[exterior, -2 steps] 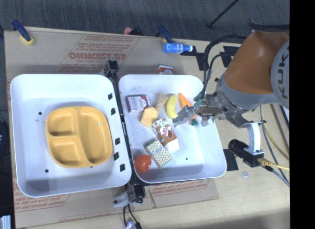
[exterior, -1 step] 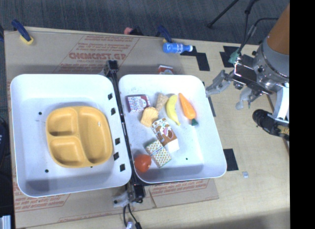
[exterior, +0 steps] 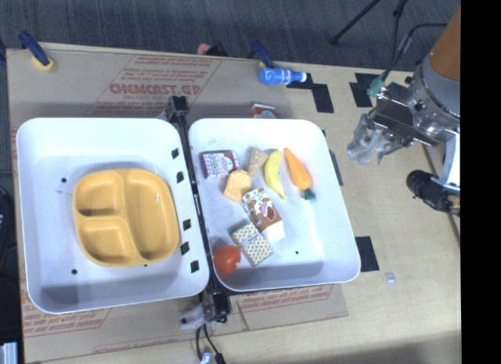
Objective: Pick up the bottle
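A small blue bottle (exterior: 280, 77) with a white cap end lies on its side on the bench, behind the far edge of the right bin (exterior: 333, 198). My gripper (exterior: 366, 147) hangs over the bare bench just right of that bin's right wall, well in front and to the right of the bottle. It points down and to the left, and nothing shows in its grasp. The grey wrist and the orange band reach in from the right edge.
The right bin holds a brown packet (exterior: 218, 163), a banana (exterior: 272, 173), a carrot (exterior: 297, 169), a small carton (exterior: 263, 212), a patterned box (exterior: 252, 243) and a tomato (exterior: 227, 259). A yellow divided plate (exterior: 125, 215) lies in the left bin (exterior: 31, 198). Blue clamps (exterior: 261, 53) grip the far edge.
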`<state>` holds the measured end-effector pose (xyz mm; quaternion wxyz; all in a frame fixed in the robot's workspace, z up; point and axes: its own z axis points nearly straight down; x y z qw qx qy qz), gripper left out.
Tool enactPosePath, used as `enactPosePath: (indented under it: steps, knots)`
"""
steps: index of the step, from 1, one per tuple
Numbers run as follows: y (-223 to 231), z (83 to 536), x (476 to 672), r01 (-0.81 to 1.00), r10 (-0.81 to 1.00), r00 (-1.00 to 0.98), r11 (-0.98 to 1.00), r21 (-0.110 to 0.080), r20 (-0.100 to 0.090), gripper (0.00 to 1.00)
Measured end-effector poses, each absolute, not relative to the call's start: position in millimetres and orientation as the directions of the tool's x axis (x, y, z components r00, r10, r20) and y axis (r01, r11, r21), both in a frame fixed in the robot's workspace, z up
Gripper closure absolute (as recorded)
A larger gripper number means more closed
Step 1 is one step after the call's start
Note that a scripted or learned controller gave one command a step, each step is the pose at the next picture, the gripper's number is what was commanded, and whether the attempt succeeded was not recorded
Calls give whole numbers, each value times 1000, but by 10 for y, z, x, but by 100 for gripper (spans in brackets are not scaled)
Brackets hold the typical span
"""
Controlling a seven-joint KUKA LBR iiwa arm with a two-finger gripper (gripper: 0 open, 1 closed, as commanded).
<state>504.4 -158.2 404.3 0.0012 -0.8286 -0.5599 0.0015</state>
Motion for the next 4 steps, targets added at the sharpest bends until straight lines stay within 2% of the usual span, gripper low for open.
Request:
enactPosePath:
  steps: [1,2,3,4]
  knots:
    - [-1888,3441,4768,932,932,363,-363,-4,-1,100]
    - [-1990,3329,4760,883,883,470,-470,-7,-1,100]
    - [-2010,2590,4759,935,935,354,-354,-6,-1,100]
    - [-2044,2645,4760,767,767,642,-642,-3,-2,100]
